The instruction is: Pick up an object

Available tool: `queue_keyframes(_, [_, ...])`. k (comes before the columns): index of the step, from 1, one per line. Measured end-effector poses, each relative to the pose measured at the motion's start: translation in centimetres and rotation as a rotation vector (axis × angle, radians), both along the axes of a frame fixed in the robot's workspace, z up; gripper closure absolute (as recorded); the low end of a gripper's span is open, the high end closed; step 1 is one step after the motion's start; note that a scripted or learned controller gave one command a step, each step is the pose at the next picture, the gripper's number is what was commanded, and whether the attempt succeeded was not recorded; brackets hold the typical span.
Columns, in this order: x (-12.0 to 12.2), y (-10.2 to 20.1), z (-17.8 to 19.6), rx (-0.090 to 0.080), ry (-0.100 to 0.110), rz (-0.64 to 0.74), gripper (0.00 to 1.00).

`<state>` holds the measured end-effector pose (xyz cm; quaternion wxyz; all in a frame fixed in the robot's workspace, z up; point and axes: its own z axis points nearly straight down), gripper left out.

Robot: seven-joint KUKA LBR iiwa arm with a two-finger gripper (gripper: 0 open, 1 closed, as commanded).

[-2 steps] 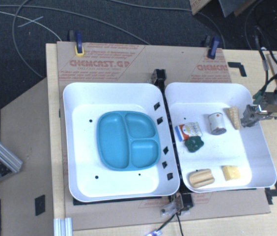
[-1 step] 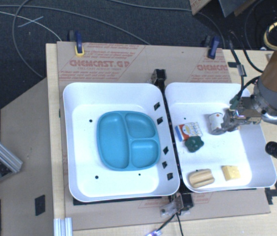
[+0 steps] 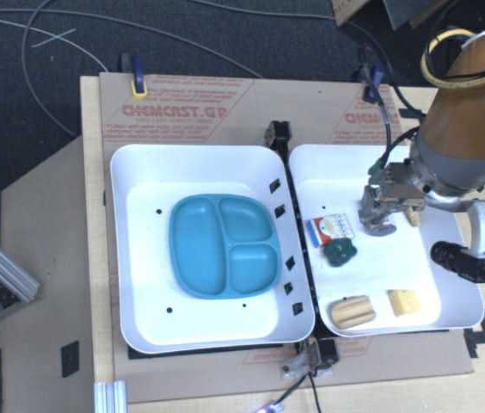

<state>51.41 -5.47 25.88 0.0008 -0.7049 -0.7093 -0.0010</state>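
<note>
Here, right bin holds four small objs: a dark green lump just below a red/white/blue packet, a tan bread-like roll and a pale yellow block nr the front edge. Arm w/ orange band reaches in from right, claw low over the bin, right of the packet; can't tell if open or shut. Surface reads "CHEMCAST GP".

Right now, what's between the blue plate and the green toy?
In the camera view, the bins' rims and a small packet lie between the plate and the green toy.
</note>
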Motion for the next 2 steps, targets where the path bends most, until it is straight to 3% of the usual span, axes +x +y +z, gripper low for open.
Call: queue_keyframes(2, [0.0, 11.4, -1.1, 0.000, 0.000, 0.001, 1.00])
